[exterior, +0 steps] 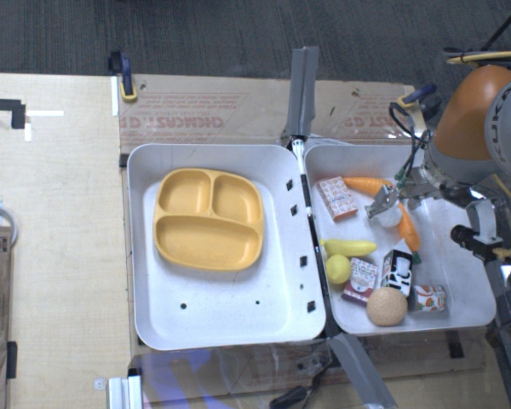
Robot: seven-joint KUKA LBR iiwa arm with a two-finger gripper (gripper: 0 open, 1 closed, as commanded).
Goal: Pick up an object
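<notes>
My gripper (385, 204) hangs over the upper middle of the right bin (468, 318), reaching in from the right. It sits between two carrots: one carrot (364, 183) lies just up-left of it, and the other carrot (409, 229) lies just down-right, partly under the wrist. A small red-and-white box (335, 198) lies to the gripper's left. Nothing shows as held.
Lower in the right bin lie a banana (350, 247), a lemon (337, 268), a red packet (361, 280), a black-and-white carton (398, 272), a bread roll (387, 306) and a small orange box (428, 298). The left bin (145, 313) holds a yellow divided plate (209, 219).
</notes>
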